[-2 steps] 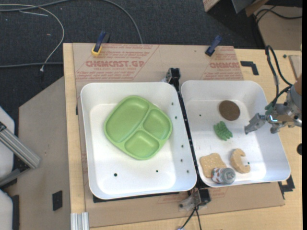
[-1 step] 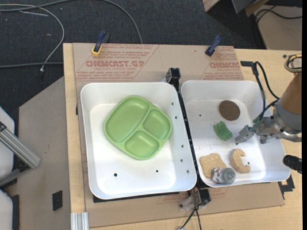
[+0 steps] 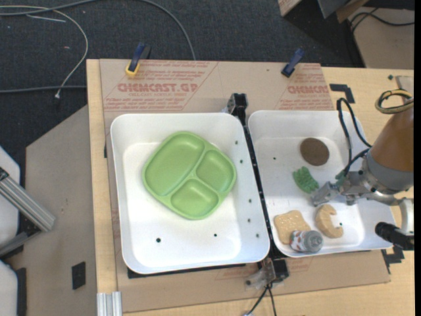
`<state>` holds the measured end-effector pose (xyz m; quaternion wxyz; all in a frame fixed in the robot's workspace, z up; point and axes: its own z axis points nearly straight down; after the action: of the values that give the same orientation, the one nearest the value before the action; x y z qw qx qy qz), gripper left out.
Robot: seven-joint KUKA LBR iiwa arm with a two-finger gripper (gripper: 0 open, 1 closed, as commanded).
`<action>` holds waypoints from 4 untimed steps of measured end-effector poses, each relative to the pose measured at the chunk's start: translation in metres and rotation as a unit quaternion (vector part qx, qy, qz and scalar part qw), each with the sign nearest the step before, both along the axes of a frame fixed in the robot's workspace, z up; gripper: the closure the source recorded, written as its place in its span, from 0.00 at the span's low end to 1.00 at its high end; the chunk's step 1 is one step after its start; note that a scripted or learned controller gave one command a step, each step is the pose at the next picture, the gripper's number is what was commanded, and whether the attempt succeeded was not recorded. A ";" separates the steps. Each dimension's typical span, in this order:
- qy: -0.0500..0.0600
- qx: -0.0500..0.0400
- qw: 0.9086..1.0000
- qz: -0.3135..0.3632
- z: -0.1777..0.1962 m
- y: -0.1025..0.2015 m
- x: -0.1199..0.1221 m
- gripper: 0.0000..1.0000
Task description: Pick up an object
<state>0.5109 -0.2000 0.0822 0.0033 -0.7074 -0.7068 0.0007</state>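
Nearest, a can [image 3: 307, 241], cracker [image 3: 290, 223] and curved pastry [image 3: 328, 221] lie in the right bin [image 3: 276, 127]. Above them my jaws [image 3: 329, 191] hover beside the green piece [image 3: 305, 180]; whether they're open I cannot tell. Farther sits a brown disc [image 3: 315, 151]; left, a green plate [image 3: 189, 174].

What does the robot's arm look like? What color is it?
The arm comes in from the right. It has a rounded orange-brown band up top, then a grey metal wrist below it. Black cables loop along its side. The gripper at the end is grey metal and looks small and bony.
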 end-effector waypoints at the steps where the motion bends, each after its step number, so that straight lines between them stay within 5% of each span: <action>1: -0.003 -0.001 1.000 0.000 0.014 -0.001 0.002 1.00; 4: -0.006 -0.003 1.000 0.001 0.184 -0.008 0.002 1.00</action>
<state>0.5132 -0.2076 0.2660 -0.0037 -0.7067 -0.7075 -0.0014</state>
